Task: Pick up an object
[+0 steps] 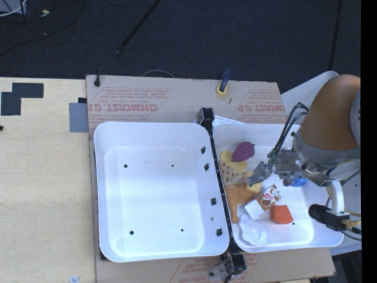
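The arm [330,122] reached in from the right, its orange band above the wrist over the far right edge of the right bin [306,236]. The claw [260,173] sat low inside that bin, pointing left toward the object pile. How far the claw was open could not be told; the tip was dark and blurred against the clutter, and nothing could be made out in its grip.

Right bin contents, clustered in its left and middle part:
- purple grape-like object [242,151], near the far side, just left of the claw tip
- pale yellow basket-like piece [231,165], touching the purple object on its near side
- small yellow block [254,187], directly beneath the claw tip
- tan flat piece [237,200] against the divider
- small white-and-brown printed box [269,197], tilted
- orange block [281,214], just beside the printed box on its near side
- white round lid-like object [253,233] at the near edge
- small blue item [298,181], partly hidden under the wrist

The left bin [109,158] showed its white floor. Both bins sat on a cardboard sheet [147,102] on the bench [41,181]. A blue-and-yellow clamp [224,82] was at the cardboard's far edge.
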Controlling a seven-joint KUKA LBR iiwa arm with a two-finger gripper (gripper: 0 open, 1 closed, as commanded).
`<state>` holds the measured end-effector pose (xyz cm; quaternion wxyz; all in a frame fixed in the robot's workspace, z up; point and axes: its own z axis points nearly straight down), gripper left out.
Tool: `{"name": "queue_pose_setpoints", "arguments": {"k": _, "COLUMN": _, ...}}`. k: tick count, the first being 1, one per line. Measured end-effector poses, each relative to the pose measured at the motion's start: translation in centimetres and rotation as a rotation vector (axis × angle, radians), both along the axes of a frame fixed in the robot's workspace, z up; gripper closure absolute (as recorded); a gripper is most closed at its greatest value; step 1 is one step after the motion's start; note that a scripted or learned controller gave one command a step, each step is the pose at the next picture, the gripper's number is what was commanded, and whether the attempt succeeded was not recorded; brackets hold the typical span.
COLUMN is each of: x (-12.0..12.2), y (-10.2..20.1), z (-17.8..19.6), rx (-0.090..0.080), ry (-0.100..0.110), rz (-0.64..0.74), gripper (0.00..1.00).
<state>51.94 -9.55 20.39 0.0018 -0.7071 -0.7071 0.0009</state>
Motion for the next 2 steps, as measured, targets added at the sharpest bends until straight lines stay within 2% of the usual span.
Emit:
{"name": "queue_pose_setpoints", "arguments": {"k": 1, "x": -2.2, "y": -0.4, "z": -9.1, "rx": -0.006, "ry": -0.022, "rz": -0.002, "gripper": 0.0}}
{"name": "queue_pose_setpoints", "arguments": {"k": 2, "x": 1.5, "y": 0.1, "z": -10.1, "rx": -0.01, "ry": -0.022, "rz": -0.004, "gripper": 0.0}}
